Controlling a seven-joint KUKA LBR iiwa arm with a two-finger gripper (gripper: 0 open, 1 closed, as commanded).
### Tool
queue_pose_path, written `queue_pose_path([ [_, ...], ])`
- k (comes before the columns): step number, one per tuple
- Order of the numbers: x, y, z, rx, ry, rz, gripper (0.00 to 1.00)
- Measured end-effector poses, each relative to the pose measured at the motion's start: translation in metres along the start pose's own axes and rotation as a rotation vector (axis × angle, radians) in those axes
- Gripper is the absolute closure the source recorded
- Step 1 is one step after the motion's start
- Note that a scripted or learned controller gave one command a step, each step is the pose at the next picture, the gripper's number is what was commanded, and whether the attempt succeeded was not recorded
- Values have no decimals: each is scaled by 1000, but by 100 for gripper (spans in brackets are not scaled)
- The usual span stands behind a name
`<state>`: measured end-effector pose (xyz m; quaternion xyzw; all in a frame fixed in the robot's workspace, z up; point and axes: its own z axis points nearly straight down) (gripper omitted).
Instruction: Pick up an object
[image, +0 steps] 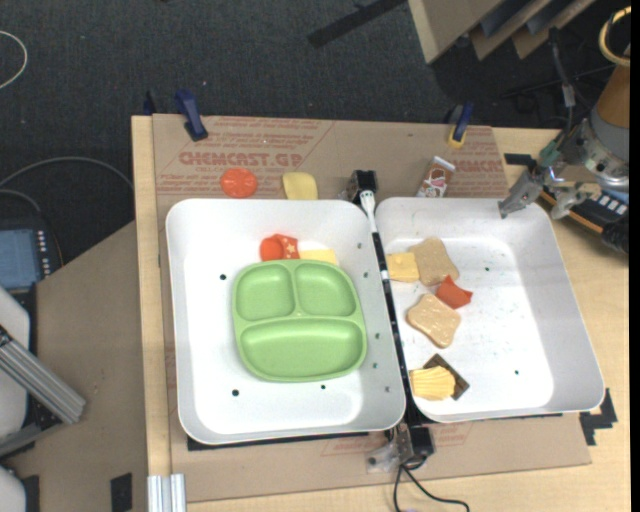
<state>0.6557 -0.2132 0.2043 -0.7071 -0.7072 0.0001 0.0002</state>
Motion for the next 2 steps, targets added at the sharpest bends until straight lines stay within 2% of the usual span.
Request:
queue_pose_path([
  [1, 73, -62, 76, 12, 6, -4, 0],
  [2, 112, -93, 118, 6, 4, -2, 0],
])
